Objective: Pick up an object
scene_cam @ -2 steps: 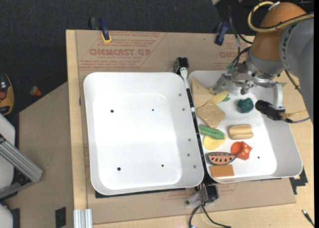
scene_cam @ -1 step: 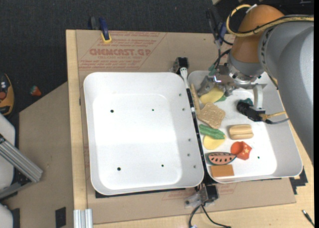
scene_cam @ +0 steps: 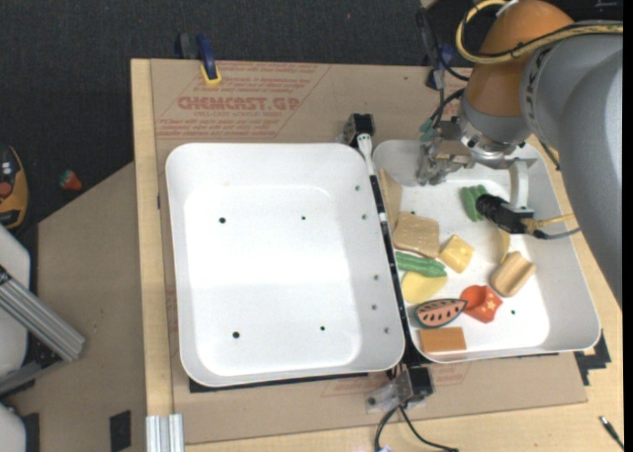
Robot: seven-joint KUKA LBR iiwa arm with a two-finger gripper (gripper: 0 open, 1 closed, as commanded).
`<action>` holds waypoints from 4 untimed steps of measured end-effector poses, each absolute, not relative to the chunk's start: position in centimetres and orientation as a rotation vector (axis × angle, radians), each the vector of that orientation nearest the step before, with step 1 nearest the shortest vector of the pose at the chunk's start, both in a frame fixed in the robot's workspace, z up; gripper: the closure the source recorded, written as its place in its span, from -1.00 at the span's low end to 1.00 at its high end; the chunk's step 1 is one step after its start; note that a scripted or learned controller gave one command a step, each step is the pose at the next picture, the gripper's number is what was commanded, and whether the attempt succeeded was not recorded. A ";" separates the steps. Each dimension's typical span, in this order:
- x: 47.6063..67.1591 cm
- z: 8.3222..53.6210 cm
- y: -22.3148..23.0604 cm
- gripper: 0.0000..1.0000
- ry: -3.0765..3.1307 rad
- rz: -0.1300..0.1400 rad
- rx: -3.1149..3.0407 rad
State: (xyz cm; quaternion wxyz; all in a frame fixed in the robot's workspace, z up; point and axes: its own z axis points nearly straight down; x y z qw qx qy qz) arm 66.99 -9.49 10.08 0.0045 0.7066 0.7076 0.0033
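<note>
Across the right bin, toy foods are being shown close together: a tan bread slice, a yellow cheese wedge, a green pea pod, a watermelon slice, a red pepper and an orange block (all lying loose on the white floor). The left bin is being kept just beside it, both borne by a brown board over dark carpet. The gripper is being held at the right bin's far left corner, apart from the foods; whether it is clenched or released cannot be told.
</note>
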 end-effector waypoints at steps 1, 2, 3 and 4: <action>64.0 20.3 -10.2 1.00 2.214 0.009 2.217; 57.9 8.3 -9.2 1.00 2.216 0.007 2.222; 64.8 19.2 -0.4 1.00 2.225 0.019 2.203; 66.9 37.5 3.0 1.00 2.217 0.027 2.205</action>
